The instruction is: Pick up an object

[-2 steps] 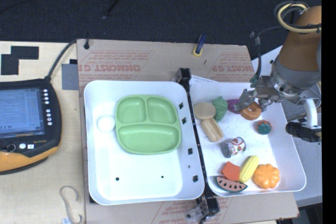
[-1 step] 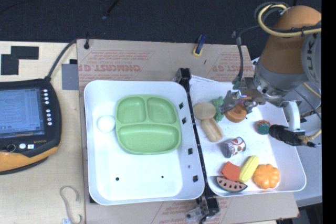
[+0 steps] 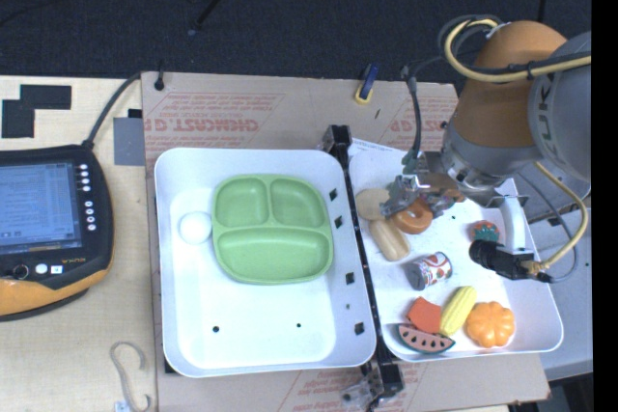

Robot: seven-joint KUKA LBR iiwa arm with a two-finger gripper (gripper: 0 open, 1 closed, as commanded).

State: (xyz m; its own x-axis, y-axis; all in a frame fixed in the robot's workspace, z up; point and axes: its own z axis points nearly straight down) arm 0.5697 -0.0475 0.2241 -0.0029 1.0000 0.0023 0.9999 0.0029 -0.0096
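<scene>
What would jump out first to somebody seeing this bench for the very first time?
Probably the green divided plate, big and bright in the left bin, with a small white ball beside it. Next, the grey and orange arm reaching in from the right, its gripper low over a cluster of toy foods in the right bin: an orange pumpkin, a yellow corn cob and a watermelon slice near the front.

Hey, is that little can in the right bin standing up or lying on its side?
On its side. The can lies in the right bin, its round end facing left, its red-and-white label along its length.
</scene>
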